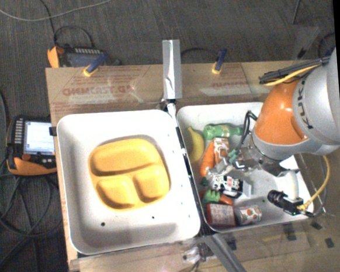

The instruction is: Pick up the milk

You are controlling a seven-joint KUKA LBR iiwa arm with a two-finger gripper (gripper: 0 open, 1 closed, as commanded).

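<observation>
The arm [297, 113] reaches into the right bin [305, 177]; its gripper [240, 159] sits low among the clutter, grip state impossible to tell. The milk [226, 184] lies just below it, beside a carrot [207, 157] and banana [194, 143]. A yellow tray [130, 171] fills the left bin [74, 187].

Two shallow white bins sit side by side on the bench: the left bin [77, 228] and the right bin [293, 211]. The left bin contains one yellow tray [130, 171] with three compartments. The right bin contains one banana [195, 143], one carrot [207, 157], one green item [221, 131], one black-and-white carton [226, 184], one dark red packet [221, 214] and one small can [249, 215]. One arm [297, 116] reaches over that bin. Two clamps [94, 63] grip the cardboard backing.
</observation>
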